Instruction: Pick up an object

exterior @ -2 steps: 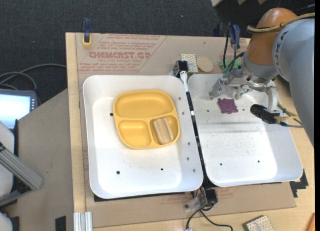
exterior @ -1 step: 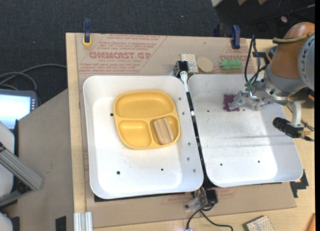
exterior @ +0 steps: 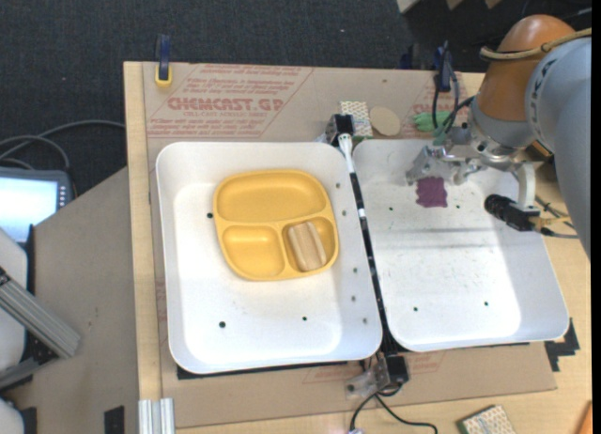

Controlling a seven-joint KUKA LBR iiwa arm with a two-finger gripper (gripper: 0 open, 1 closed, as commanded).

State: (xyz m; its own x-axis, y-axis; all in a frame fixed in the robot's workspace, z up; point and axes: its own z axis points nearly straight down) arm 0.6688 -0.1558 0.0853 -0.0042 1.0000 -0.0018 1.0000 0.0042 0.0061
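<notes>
A small purple object [exterior: 432,193] lies in the right bin [exterior: 470,301], near its back left part. My gripper [exterior: 438,172] hangs right over the object's far edge, reaching in from the right, and is open, its two grey fingers spread apart to either side. Nothing is held between them. In the left bin [exterior: 188,263] sits a yellow divided plate [exterior: 268,199] with a tan block [exterior: 305,245] in its front right compartment.
The grey arm with its orange band [exterior: 526,66] covers the right bin's back right corner. A raised divider [exterior: 362,225] runs between the two bins. A tan disc [exterior: 385,121] and a green item [exterior: 427,122] rest on the bench behind the bins.
</notes>
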